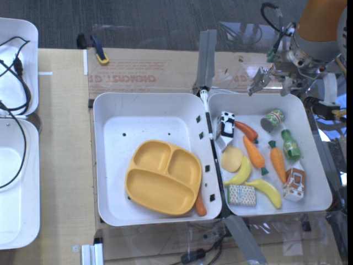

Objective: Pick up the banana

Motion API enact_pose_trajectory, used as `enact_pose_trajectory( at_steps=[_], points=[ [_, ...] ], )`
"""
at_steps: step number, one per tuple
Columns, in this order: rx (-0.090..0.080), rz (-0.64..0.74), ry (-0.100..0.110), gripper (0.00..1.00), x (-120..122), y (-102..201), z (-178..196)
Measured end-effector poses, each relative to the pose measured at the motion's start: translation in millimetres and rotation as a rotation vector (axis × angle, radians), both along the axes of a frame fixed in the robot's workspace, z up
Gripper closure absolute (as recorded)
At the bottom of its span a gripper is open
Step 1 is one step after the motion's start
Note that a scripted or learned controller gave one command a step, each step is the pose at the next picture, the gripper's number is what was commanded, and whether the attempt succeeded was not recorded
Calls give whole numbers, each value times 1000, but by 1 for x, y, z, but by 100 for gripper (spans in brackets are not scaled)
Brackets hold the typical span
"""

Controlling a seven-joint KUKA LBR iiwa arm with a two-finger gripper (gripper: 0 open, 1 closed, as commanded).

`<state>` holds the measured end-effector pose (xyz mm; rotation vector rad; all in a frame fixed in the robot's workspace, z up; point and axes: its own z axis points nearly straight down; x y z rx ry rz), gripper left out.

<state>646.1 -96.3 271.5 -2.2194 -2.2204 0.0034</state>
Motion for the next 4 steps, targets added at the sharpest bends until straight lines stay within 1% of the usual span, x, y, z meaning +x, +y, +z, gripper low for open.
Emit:
enact_pose_trajectory(
  at_steps=[1, 2, 3, 4],
  points=[
    [0, 78, 0, 0, -48, -35, -123],
    [0, -159, 2, 0, -127, -28, -181],
    [0, -159, 2, 0, -127, -28, -181],
    [1, 27, -1, 0, -169, -2, -181]
  ],
)
